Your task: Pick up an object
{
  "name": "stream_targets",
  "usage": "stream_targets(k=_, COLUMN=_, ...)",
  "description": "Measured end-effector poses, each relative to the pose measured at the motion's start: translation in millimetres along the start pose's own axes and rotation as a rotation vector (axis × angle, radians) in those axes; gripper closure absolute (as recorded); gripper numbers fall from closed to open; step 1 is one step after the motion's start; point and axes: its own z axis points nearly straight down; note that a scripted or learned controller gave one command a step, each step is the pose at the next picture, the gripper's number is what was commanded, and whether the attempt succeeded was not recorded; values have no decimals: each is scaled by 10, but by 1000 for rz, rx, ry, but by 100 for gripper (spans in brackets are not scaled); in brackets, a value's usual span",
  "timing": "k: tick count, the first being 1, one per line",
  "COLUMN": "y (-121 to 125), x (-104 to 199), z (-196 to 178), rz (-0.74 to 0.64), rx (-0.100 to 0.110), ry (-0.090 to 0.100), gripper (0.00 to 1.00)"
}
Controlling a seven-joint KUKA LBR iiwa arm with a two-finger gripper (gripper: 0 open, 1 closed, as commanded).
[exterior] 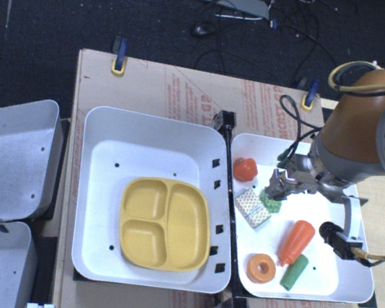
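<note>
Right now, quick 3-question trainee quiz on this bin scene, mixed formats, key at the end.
1. True or false: the yellow divided plate lies in the left bin.
2. Which sits nearest the gripper?
A. orange ring
B. small green item
C. toy carrot
3. Fill in: the red-orange ball lies in the ___ bin.

Key:
1. True
2. B
3. right; it rests near the top-left corner of the right bin.

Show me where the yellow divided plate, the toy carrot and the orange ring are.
yellow divided plate point(142, 200): camera view, rim at its upper left.
toy carrot point(297, 242): camera view, middle of its orange body.
orange ring point(252, 267): camera view, left side of the band.
</note>
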Motion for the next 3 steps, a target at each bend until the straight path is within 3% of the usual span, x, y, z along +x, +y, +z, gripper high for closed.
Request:
stream_targets(k=1, y=-202, x=424, z=-35, rz=0, rx=0, ry=0, gripper=100)
stream_targets(k=2, y=-241, x=938, z=-35, rz=-2, rx=-1, ry=0, gripper=100)
stream_targets(k=3, y=-417, x=1424, z=-231, rz=-2, rx=-3, ry=0, gripper=100)
